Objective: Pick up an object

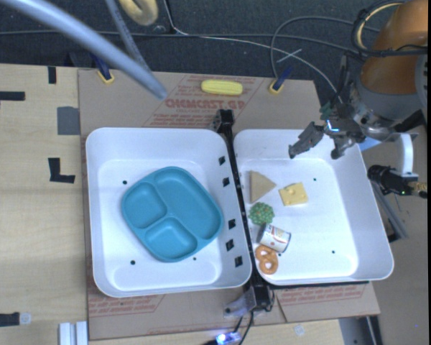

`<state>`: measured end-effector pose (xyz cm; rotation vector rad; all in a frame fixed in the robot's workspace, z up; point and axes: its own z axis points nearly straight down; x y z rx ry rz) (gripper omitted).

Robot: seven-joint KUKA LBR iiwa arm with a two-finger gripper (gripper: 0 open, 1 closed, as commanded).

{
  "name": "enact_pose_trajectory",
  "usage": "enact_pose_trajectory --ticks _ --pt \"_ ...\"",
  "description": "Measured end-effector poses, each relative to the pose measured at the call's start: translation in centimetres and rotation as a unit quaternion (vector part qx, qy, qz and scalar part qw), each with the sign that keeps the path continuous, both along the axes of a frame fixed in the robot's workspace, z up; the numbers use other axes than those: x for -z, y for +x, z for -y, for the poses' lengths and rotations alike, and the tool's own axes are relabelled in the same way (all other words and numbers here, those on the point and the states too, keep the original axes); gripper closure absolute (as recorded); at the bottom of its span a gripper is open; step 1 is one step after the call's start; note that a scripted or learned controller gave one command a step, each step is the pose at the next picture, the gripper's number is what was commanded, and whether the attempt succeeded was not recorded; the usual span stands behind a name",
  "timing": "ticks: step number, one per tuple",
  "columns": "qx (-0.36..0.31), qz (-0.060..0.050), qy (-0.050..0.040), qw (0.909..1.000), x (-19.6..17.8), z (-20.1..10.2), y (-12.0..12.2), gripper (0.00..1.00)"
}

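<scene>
My claw [320,141] hangs spread and empty over the right bin's [373,261] far edge, clear of any item, likely staged before a descent. Targets sit nr the divider: cheese [293,194], wedge [260,186], broccoli [261,212], can [276,237], pretzel [267,259]. Left bin [108,214] holds a blue tray [172,213]. Cardboard underlay, wood bench.

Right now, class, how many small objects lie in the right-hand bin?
5. A tan wedge by the divider, the yellow cheese block to its right, green broccoli below the wedge, a small can below that, and a pretzel nearest the front. Nothing seems hidden.
</scene>
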<state>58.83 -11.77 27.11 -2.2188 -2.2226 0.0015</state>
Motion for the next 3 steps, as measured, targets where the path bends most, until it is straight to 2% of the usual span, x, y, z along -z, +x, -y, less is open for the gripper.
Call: enact_pose_trajectory --ticks 1,3 --pt "0.000 -0.002 -0.0004 1.0000 4.4 0.1 -0.2 0.00" --pt "0.000 -0.002 -0.0001 1.0000 16.7 -0.1 0.8 0.00"
